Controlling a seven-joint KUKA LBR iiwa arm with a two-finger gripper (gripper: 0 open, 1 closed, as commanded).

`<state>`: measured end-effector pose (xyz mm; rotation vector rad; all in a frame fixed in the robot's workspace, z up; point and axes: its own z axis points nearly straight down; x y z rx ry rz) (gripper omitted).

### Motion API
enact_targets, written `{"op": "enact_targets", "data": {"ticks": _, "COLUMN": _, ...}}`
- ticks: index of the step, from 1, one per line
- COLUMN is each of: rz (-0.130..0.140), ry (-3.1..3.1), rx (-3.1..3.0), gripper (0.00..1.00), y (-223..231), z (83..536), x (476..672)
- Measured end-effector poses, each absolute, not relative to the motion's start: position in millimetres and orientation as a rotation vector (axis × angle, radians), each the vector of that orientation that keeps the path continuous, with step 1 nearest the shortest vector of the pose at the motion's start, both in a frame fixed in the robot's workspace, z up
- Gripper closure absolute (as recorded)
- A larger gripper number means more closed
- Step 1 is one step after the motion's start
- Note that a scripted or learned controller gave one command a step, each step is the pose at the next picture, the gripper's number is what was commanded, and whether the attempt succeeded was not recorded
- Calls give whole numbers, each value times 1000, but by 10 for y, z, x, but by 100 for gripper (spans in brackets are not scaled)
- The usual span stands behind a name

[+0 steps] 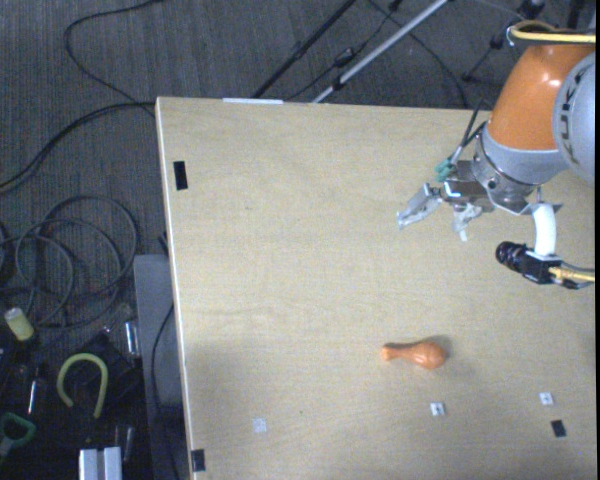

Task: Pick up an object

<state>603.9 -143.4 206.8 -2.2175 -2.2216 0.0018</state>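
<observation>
One orange object, bulb-shaped with a narrow neck pointing to the view's left, is lying on its side on the tan bench top, in the lower right part of the surface. It is resting alone, with nothing touching it.

Three small pale square markers are sitting on the bench below it: one just beneath the object, one further right, and one well to the left. Three dark markers are also showing: one near the lower right, one at the lower left edge, and one near the upper left edge.

Above the object and well apart from it, the gripper is hanging over the bench with its two fingers spread apart and nothing between them. One finger is pointing left, the other downward. The orange band of the arm is sitting above the wrist at the right edge. A black cylindrical fitting with a yellow lead is projecting below the wrist.

Beyond the bench, black cables are coiling on the grey floor at left, a green hook-shaped item is lying beside them, and pale stand legs are crossing the floor at the top.
</observation>
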Motion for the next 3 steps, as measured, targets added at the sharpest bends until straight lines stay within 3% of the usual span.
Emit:
{"op": "enact_targets", "data": {"ticks": 1, "rz": 6, "ry": -2405, "rx": -2024, "gripper": 0, "y": -1865, "z": 1506, "x": 6636}}
{"op": "enact_targets", "data": {"ticks": 2, "rz": 6, "ry": -2595, "rx": -1775, "gripper": 0, "y": -2242, "z": 1076, "x": 6683}}
{"op": "enact_targets", "data": {"ticks": 3, "rz": 4, "ry": -2718, "rx": -1578, "gripper": 0, "y": -2125, "z": 848, "x": 6685}}
